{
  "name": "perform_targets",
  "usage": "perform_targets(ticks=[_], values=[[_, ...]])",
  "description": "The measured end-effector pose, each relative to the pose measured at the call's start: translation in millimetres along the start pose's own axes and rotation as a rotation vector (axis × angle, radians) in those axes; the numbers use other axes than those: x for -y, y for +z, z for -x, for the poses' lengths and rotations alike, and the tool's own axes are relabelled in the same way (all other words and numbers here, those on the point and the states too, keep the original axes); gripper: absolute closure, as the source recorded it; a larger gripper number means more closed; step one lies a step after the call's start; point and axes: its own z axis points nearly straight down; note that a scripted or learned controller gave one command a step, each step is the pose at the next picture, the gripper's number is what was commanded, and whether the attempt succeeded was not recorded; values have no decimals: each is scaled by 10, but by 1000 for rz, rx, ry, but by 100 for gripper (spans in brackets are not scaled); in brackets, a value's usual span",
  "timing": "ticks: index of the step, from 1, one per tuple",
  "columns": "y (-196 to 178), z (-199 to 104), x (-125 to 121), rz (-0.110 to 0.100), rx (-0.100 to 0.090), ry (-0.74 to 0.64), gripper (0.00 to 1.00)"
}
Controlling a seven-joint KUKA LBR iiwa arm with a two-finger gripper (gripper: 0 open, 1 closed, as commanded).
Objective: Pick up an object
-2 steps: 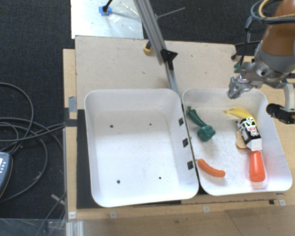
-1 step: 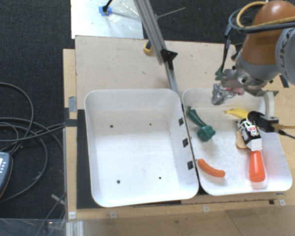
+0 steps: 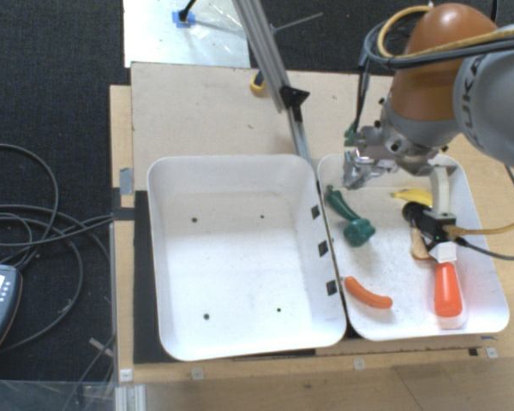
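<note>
My gripper (image 3: 358,175) hangs over the back left corner of the right bin (image 3: 493,313), just above the upper end of a dark green tool-shaped toy (image 3: 351,221). The view shows nothing held in it. The green toy lies slanted along the bin's left wall. An orange carrot-like piece (image 3: 368,294) lies near the front left of that bin. An orange-red bottle with a white cap (image 3: 447,289) lies at the front right. A yellow banana (image 3: 412,197) rests near the back, partly hidden by the wrist. A small tan piece (image 3: 420,249) lies beside the bottle's cap.
The left bin (image 3: 240,255) stands beside the right one, and they share a dividing wall with black clips. A slanted metal pole (image 3: 270,50) crosses the back of the bench. Cables and a pendant lie on the floor at the left.
</note>
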Motion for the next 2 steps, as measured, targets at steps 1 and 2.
perform_targets(ticks=[1,2], values=[[52,-595,218,-2,0,0,100],[7,-1042,348,-1,0,1,100]])
